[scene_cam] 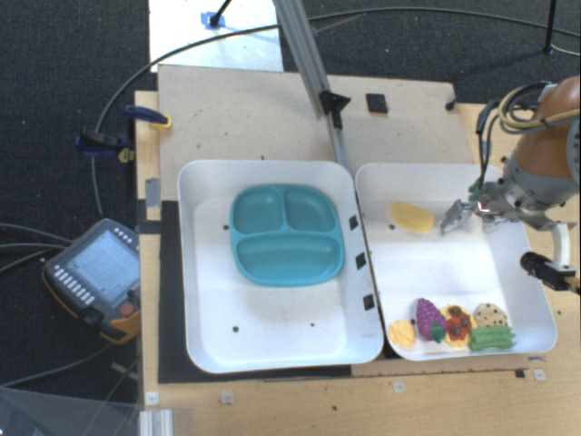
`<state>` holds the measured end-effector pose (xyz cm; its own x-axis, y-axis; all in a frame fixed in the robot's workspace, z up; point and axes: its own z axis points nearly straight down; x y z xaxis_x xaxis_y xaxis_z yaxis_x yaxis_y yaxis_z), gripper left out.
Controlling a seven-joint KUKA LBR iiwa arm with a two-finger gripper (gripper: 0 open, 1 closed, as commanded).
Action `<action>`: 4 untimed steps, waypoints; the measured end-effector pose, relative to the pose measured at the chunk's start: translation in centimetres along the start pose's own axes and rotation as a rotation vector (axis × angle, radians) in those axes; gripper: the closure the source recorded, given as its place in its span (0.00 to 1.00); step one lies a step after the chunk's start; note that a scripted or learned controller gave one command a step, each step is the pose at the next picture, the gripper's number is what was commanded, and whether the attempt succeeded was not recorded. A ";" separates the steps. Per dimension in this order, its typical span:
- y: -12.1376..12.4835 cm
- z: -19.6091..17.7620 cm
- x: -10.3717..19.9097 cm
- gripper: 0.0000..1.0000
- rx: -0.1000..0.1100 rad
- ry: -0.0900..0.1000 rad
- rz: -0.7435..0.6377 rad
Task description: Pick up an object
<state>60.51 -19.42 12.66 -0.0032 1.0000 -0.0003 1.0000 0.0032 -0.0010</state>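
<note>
In the right bin [454, 271], a yellow food piece [412, 217] lies near the back left. My gripper [452, 218] hangs just to its right, fingers pointing left toward it, with nothing seen between them. Along the bin's front edge lies a cluster of toy foods: a small yellow piece [401, 333], a purple grape bunch [428, 317], a pizza slice [457, 322], a cookie [491, 315] and a green pea pod [491, 338].
The left bin [209, 298] holds a teal divided plate [286, 234]. A slanted metal pole [309, 53] crosses the bench behind the bins. A teach pendant [95, 280] lies on the floor at left.
</note>
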 end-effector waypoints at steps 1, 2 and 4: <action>0.2 -1.4 -0.1 1.00 -0.006 -0.002 -0.001; 0.2 -5.8 -0.2 1.00 -0.007 -0.002 -0.001; 0.6 -7.4 4.9 1.00 -0.004 0.002 -0.007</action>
<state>61.14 -14.50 20.02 -0.0099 0.9999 0.0016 0.9999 0.0099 0.0026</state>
